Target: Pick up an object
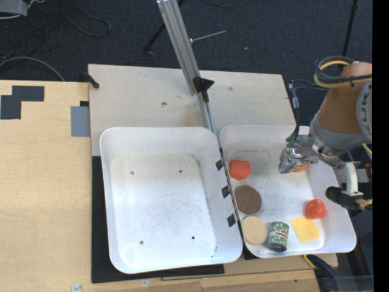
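My gripper (290, 163) hangs low over the back right part of the right bin (276, 139). A small orange object (301, 168) shows just beside and under it, mostly hidden; whether it is gripped I cannot tell. To the left of the gripper lies an orange-red block (239, 169) near the bin's left wall. Closer to the front are a brown disc (248, 199), a tan disc (254, 229), a green can (278, 236) on its side, a yellow block (305, 229) and a red rounded piece (315, 208).
The left bin (158, 205) adjoins the right one, joined by black clips (225, 191). A slanted aluminium bar (185, 53) rises from the back between the bins. The arm's grey body with its orange band (343, 111) overhangs the right bin's far right edge.
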